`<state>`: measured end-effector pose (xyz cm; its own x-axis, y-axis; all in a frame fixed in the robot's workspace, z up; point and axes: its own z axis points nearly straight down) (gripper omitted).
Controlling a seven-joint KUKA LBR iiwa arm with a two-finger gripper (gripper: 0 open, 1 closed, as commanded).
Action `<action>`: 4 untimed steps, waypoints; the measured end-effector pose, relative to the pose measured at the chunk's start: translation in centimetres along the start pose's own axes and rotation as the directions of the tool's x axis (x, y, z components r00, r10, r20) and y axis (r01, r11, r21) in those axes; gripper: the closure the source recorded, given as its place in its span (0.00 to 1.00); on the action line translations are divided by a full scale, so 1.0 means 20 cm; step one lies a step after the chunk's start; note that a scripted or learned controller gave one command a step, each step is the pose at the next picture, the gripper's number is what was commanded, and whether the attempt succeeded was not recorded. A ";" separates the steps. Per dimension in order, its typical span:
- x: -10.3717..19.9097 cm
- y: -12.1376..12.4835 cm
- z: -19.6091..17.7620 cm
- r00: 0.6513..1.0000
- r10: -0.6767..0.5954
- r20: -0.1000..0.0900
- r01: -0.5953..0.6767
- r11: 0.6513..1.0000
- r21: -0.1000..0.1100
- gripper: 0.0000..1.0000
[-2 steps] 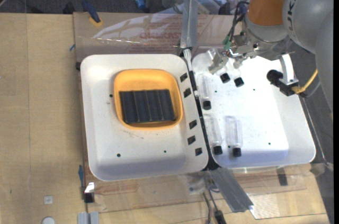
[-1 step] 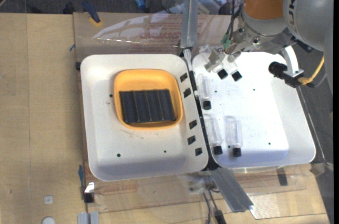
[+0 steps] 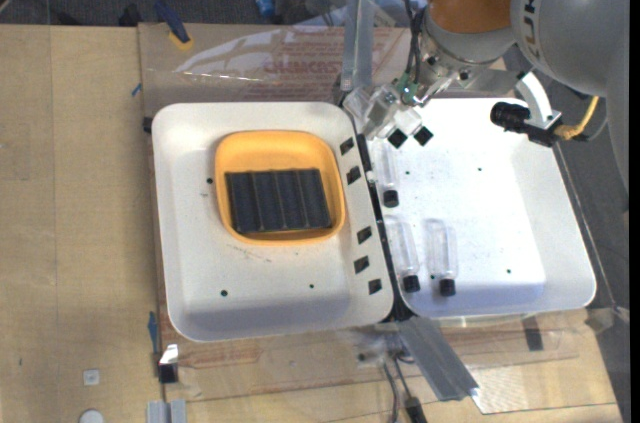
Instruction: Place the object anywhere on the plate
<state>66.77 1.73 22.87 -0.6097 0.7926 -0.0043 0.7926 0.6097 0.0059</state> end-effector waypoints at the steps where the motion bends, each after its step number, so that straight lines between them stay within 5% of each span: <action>1: 0.09 0.06 0.04 0.999 -0.042 -0.004 0.042 0.999 0.005 1.00; 2: 0.15 0.09 0.21 0.973 -0.233 -0.006 0.233 0.973 0.003 1.00; 3: 0.25 0.12 0.03 0.929 -0.370 0.000 0.370 0.929 -0.001 1.00; 4: 0.23 0.12 -0.03 0.931 -0.366 0.005 0.366 0.931 -0.007 1.00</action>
<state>65.83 6.93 23.36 -0.8575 0.5143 -0.0110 0.5142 0.8576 0.0114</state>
